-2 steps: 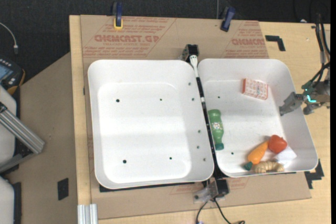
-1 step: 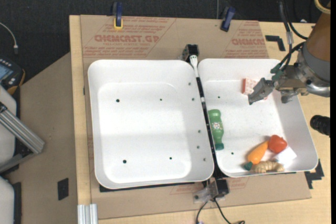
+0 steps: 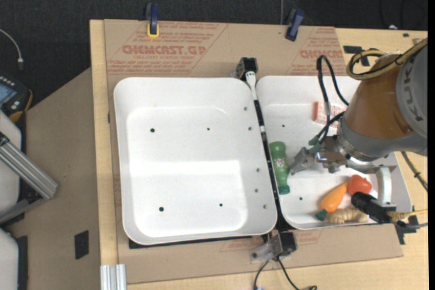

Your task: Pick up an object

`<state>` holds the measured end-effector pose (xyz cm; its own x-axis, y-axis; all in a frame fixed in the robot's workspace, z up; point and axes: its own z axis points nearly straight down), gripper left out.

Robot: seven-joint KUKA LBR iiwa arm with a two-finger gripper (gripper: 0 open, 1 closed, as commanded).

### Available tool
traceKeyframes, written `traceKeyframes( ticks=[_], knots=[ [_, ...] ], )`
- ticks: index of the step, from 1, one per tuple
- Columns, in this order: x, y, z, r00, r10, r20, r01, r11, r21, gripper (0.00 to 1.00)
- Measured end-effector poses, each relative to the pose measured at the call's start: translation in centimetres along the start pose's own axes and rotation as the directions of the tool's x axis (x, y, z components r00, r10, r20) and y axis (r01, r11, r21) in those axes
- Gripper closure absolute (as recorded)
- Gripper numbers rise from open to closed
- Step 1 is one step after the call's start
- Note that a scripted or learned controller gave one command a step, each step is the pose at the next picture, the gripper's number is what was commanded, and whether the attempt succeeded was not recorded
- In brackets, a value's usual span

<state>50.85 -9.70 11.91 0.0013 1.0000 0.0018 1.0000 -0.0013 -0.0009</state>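
Jaws [image 3: 304,158] half-hidden beside green bottle [image 3: 279,166]

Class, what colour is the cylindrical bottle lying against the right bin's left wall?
Green bottle, camera view.

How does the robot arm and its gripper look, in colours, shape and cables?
The arm is thick and rounded, with grey casing and a wide orange band above the wrist. Black cables loop beside it. The two-finger gripper is small, made of grey metal, with thin dark fingers tapering toward the left.
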Motion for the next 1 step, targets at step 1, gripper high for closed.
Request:
traceKeyframes(
  ticks=[1],
  knots=[
    [-3.19,6.23,3.6,1.0,-0.002,0.005,0.003,1.0,-0.006,0.0]
  ],
)
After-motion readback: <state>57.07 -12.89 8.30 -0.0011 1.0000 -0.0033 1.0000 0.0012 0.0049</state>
